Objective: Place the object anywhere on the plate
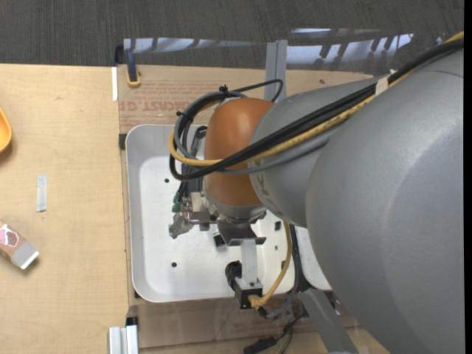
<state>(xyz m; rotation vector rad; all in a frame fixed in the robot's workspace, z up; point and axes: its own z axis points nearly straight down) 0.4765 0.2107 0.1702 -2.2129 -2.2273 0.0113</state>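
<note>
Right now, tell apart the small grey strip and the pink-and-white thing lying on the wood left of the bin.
The grey strip is slim, plain and lies upright in the view; the pink-and-white thing is thicker, two-coloured, slanted and cut off by the left edge. The strip lies farther up the bench. Both rest outside the white bin.

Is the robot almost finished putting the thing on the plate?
Hard to say. Nothing looks finished: I can't make out a plate or the object. Right now the arm hangs low over the white bin, its orange band above the wrist, hiding much of the bin floor. Whether the pincer has anything is hidden. Placing the object on the plate seems left to do.
</note>
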